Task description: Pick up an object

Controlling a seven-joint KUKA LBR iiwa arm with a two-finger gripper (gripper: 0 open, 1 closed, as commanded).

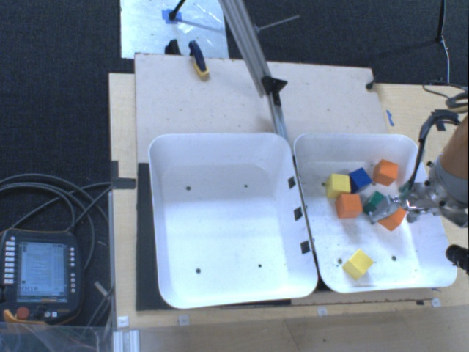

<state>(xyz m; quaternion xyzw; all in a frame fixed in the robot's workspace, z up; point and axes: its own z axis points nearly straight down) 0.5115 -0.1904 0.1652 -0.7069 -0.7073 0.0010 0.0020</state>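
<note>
The right bin (429,270) holds several small blocks. A yellow block (338,185), a blue block (360,178) and an orange block (385,171) lie toward its back. An orange block (349,205) and a green block (377,199) sit mid-bin, and another yellow block (357,263) lies alone near the front. My gripper (384,210) reaches in from the right, low over the bin, right beside the green block and a third orange block (394,220). Its tip partly hides both, and I cannot see whether it holds either.
The left bin (220,152) sits beside the right one, their rims touching. A slanted metal pole (245,35) rises behind the bins. A teach pendant (40,273) with cables lies at far left. The arm's wrist (448,189) overhangs the right bin's right rim.
</note>
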